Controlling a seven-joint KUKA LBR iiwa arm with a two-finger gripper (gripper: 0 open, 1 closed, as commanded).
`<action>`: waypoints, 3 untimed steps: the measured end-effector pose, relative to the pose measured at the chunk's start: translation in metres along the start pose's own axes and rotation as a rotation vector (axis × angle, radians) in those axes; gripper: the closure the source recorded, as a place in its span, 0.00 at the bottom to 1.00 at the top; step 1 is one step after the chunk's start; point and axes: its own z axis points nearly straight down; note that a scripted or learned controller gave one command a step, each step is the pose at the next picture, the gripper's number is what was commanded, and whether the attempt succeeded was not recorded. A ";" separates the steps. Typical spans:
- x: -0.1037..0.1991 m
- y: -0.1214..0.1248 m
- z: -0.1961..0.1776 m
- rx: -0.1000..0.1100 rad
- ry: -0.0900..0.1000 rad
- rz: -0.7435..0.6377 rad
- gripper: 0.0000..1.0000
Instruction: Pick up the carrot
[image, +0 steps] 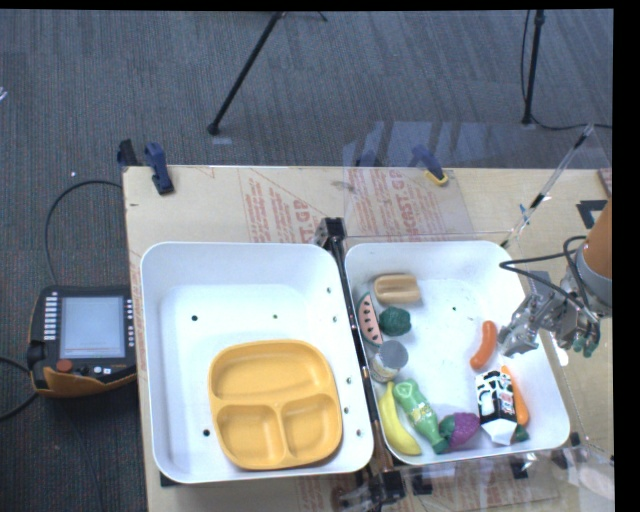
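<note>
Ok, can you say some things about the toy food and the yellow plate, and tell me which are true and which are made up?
1. The yellow plate lies in the left bin. True.
2. The carrot is on the yellow plate. False: it lies in the right bin, beside the milk carton.
3. The banana lies next to the green bottle. True.
4. The gripper holds the carrot. False: it is above the right bin's right side, apart from the carrot.
5. The sausage is in the left bin. False: it is in the right bin, near the gripper.
</note>
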 end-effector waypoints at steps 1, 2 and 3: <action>-0.001 0.001 -0.009 -0.003 0.000 0.007 1.00; -0.037 0.017 -0.043 0.000 -0.002 -0.071 1.00; -0.038 0.017 -0.052 -0.004 -0.004 -0.065 1.00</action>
